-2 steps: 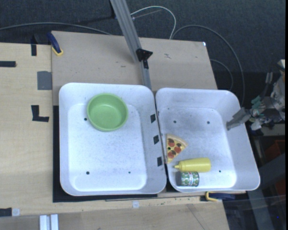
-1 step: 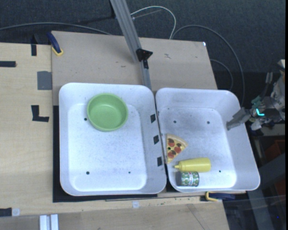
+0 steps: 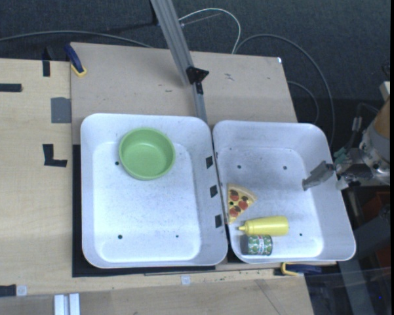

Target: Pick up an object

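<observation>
You are looking down at a slant on a table carrying two shallow white bins side by side. The left bin is sitting in the centre-left of the frame, and a green bowl is resting upright in its upper part, near the top rim. The right bin is lying just beside it, the two rims touching along the middle of the frame.

In the right bin, three things are gathering toward the lower left corner. A pizza slice toy is lying flat close to the bin's left wall. Just below it, a yellow mustard bottle is lying on its side, its cap pointing toward the left of the frame. A small green can is lying just under the bottle, touching it or very nearly so, close to the bin's bottom rim.

The tool is reaching in from the right edge of the frame and is hanging over the right bin's right rim, well apart from all three things. You are seeing a grey piece jutting toward the left; whether the tool is apart or together you cannot tell. Nothing is showing between its tips.

A grey metal pole is slanting down from the top of the frame to the gap between the bins.
</observation>
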You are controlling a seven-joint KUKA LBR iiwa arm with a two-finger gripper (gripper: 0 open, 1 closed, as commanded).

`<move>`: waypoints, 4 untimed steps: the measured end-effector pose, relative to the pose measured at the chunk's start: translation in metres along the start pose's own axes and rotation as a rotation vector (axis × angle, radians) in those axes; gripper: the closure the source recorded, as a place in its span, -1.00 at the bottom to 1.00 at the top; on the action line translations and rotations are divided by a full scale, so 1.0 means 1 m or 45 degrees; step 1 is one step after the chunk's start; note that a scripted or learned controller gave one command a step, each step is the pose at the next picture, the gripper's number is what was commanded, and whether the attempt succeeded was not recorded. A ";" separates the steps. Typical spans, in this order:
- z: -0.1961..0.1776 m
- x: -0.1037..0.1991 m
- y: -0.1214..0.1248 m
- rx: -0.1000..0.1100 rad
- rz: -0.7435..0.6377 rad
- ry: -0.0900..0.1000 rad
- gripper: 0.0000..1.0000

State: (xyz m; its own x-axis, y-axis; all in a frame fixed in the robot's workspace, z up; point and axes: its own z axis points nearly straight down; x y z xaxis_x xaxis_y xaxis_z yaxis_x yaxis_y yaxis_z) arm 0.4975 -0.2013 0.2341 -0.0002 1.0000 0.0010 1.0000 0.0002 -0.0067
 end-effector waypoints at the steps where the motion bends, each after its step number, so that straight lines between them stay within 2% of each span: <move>1: 0.050 -0.007 0.004 0.000 0.000 0.000 -1.00; 2: 0.114 -0.002 0.000 0.002 -0.001 0.002 -1.00; 3: 0.100 -0.002 0.002 -0.005 -0.003 0.001 1.00; 4: 0.058 0.001 0.005 -0.012 -0.003 -0.003 1.00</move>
State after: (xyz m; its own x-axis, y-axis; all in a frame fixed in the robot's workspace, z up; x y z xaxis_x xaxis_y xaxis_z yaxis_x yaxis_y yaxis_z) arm 0.5020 -0.2005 0.1760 -0.0022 1.0000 -0.0010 1.0000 0.0022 0.0024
